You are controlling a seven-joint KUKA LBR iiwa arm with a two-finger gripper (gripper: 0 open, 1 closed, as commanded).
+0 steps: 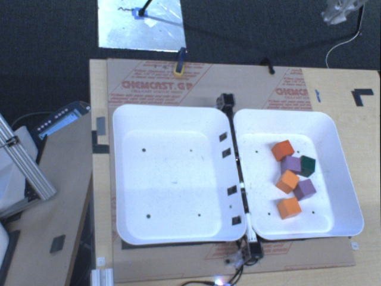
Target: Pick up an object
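Gripper (340, 8) blurred at top right above the bench, finger state impossible to tell, right bin (342, 154) holding 3 orange, 2 purple, 1 dark green block (308, 165)

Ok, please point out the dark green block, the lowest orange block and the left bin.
dark green block (308, 164): camera view, on its top face.
lowest orange block (289, 208): camera view, on its top face.
left bin (172, 183): camera view, on its bare floor.
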